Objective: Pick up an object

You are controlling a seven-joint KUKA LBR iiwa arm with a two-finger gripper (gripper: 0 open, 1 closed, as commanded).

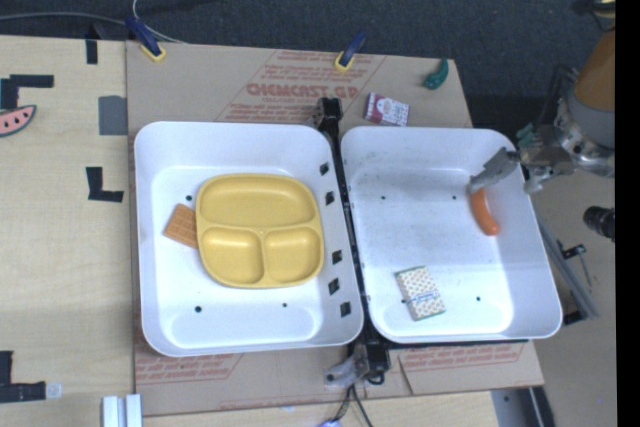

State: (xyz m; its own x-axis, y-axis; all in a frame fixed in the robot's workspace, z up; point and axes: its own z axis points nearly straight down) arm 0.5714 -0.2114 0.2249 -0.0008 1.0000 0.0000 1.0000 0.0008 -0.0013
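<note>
The gripper [503, 167] hangs with its fingers spread wide and nothing in them, the orange sausage [485, 212] lies just below it in the right bin [455, 315], so next it must drop down and pinch it.

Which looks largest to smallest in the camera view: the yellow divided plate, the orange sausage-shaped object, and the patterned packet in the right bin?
1. Yellow divided plate, clearly largest.
2. Patterned packet.
3. Orange sausage-shaped object, slimmer than the packet though similar in length, so this ranking is less sure.

Grey arm [585, 130], orange band [598, 75], grey pincer [497, 169]
</note>
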